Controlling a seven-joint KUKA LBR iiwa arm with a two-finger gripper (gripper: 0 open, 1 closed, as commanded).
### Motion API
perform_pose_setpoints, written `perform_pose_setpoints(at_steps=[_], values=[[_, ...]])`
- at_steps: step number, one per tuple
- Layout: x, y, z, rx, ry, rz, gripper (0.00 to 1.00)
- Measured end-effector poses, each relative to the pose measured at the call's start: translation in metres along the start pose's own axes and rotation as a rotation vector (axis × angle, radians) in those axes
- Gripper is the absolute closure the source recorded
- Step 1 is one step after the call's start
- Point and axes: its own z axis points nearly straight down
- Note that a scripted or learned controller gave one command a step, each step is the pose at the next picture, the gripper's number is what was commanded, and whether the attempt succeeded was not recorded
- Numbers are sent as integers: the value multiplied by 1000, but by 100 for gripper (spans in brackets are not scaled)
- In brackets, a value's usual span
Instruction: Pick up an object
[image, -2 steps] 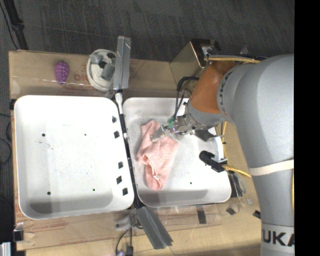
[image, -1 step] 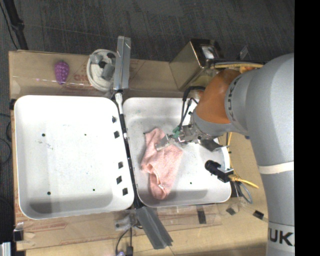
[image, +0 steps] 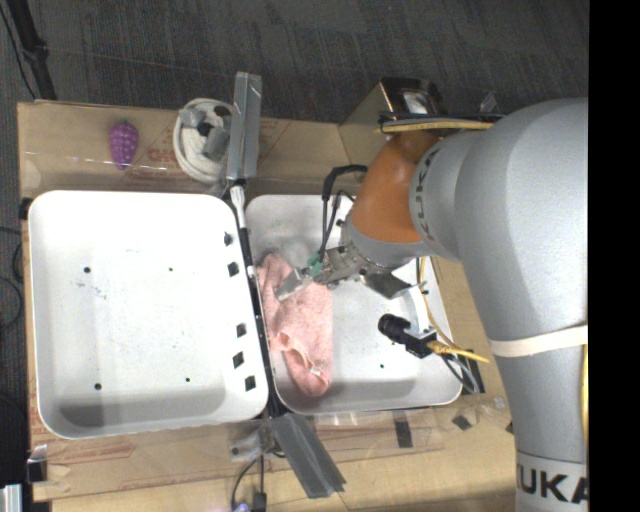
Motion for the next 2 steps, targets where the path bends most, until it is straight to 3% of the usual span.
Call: perform_pose_setpoints(at_steps=[1, 2], values=[[1, 1, -11, 1, 1, -4, 100], [1, 0, -10, 1, 1, -4, 0]])
